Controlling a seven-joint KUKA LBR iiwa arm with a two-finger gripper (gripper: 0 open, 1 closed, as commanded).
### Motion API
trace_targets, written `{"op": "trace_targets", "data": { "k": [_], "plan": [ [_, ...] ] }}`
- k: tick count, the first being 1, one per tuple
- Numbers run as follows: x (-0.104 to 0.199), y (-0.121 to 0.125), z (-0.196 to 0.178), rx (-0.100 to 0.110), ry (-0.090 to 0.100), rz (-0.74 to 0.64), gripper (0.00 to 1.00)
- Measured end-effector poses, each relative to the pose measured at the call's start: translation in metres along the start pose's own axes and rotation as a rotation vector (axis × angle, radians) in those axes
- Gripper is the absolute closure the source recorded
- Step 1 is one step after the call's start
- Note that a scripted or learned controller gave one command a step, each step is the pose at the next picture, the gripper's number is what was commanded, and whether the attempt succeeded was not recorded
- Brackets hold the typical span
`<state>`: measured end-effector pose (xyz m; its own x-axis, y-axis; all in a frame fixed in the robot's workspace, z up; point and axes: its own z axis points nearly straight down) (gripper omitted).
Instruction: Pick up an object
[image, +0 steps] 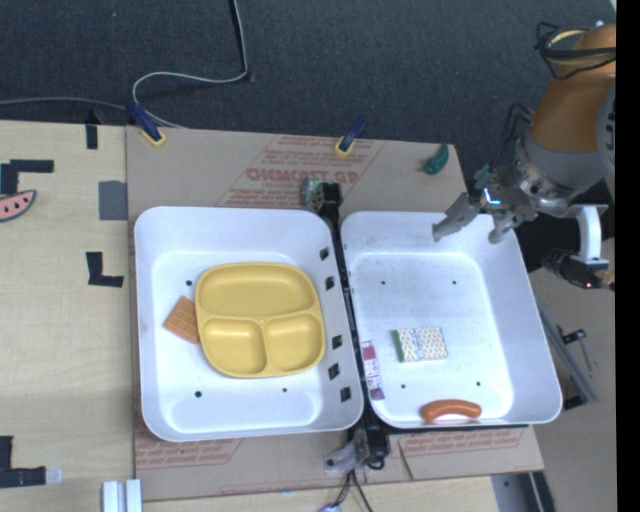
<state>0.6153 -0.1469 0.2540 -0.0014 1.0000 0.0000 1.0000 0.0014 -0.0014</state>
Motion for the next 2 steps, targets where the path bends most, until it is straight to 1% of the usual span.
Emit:
{"op": "trace_targets", "data": {
  "k": [1, 2],
  "plan": [
    [0.017, -0.027, 0.127, 0.004, 0.001, 0.0, 0.0],
    [0.017, -0.026, 0.117, 0.001, 0.001, -0.001, 1.0]
  ]
}}
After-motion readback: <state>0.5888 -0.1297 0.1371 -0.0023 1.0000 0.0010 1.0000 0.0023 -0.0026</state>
